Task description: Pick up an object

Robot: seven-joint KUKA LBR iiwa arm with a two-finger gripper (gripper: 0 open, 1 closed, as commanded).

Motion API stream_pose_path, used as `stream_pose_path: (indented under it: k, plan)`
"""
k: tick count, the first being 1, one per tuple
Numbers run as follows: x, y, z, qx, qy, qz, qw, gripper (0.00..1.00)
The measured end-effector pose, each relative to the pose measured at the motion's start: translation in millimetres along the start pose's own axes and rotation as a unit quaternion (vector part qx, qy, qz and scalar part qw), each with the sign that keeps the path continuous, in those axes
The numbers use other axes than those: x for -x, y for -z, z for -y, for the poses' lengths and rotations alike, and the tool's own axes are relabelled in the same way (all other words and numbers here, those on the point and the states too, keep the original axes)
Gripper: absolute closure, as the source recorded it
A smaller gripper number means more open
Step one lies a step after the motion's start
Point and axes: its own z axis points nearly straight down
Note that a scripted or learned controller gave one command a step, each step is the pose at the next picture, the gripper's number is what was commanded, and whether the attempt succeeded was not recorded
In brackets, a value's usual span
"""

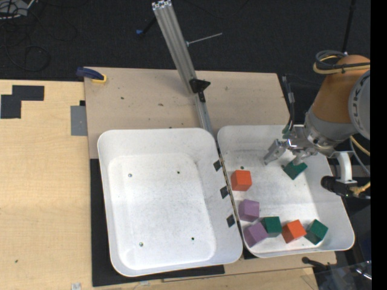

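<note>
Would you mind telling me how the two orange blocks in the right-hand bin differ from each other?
The upper orange block sits alone near the right bin's left wall; the lower orange block lies in the cluster at the front, between two green blocks. The upper one looks squarely aligned with the bin, the lower one turned at an angle. Both are orange cubes of similar size.

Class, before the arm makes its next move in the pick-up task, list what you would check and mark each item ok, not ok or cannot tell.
1. Two-finger gripper is over the right white bin: ok.
2. Dark green block lies right below the gripper: ok.
3. Block held between the fingers: cannot tell.
4. Orange cube sits apart from the gripper: ok.
5. Other blocks clustered at the bin's near edge, away from the gripper: ok.
</note>
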Motion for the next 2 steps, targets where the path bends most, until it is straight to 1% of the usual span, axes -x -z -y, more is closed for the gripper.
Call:
stream_pose_path:
  k: [1, 2]
  plan:
    - [1.0, -26.5, -6.7, 0.014, -0.001, 0.003, 0.9999, 0.00]
    - [1.1, -18.8, -6.2, 0.012, -0.003, 0.002, 0.9999, 1.00]
